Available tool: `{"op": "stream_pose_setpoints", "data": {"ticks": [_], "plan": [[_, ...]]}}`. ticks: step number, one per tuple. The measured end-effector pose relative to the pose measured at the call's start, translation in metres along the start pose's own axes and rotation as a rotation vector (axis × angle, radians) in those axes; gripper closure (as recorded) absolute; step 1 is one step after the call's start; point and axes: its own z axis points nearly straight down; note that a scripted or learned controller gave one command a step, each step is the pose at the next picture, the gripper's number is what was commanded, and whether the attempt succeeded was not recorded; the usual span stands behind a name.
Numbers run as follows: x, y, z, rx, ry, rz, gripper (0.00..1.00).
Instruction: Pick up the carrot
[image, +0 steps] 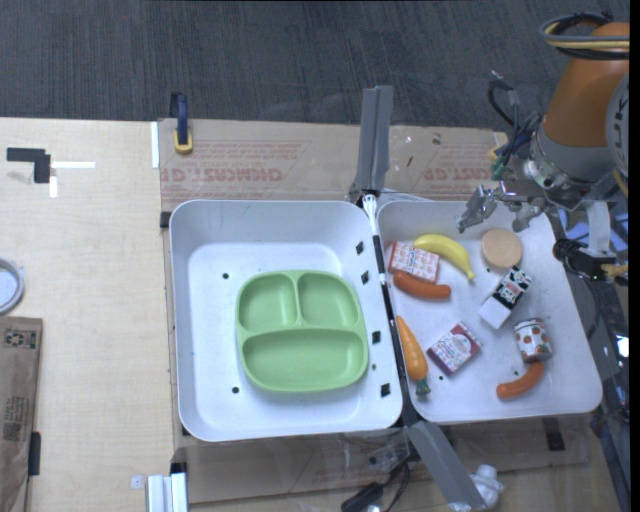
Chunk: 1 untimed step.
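The carrot (411, 349) is orange with a green stub at its near end. It lies along the left wall of the right bin (560, 400), pointing away from me. My gripper (499, 204) hovers over the far edge of that bin, well beyond the carrot and to its right. Its fingers are spread, with nothing between them.
The right bin also holds a banana (447, 251), a red-and-white packet (414, 262), two sausages (423, 289) (521, 382), a tan disc (501, 247), a small carton (505, 296), a red box (454, 349) and a can (533, 339). A green divided plate (300, 331) sits in the left bin (200, 300).
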Motion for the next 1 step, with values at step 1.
{"op": "stream_pose_setpoints", "data": {"ticks": [1], "plan": [[-0.0118, -0.0151, 0.0064, 0.0, 0.0, 0.001, 0.0]]}}
